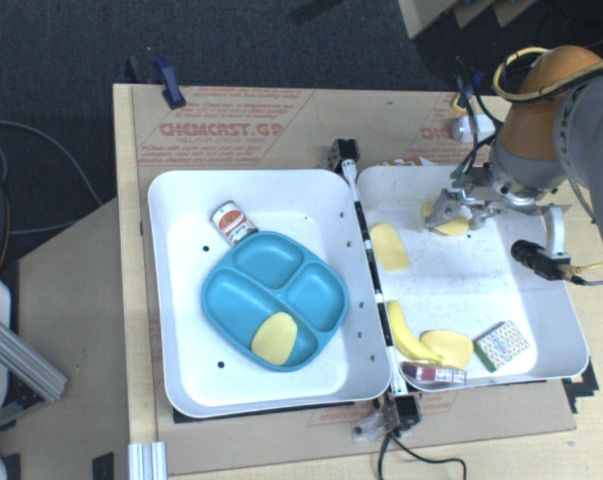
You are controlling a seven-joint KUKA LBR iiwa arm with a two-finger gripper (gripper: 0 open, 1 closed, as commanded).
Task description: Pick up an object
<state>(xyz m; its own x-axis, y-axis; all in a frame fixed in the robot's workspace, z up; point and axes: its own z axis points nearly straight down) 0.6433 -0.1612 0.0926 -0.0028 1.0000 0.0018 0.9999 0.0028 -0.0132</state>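
The bench is a pale wooden board printed with faded red lettering along its far edge. Two shallow white bins sit on it side by side, touching along their inner rims: the left bin and the right bin. A black clip sits at the far end of the seam between them, and another at the near end. A blue clamp grips the bench's far left corner.
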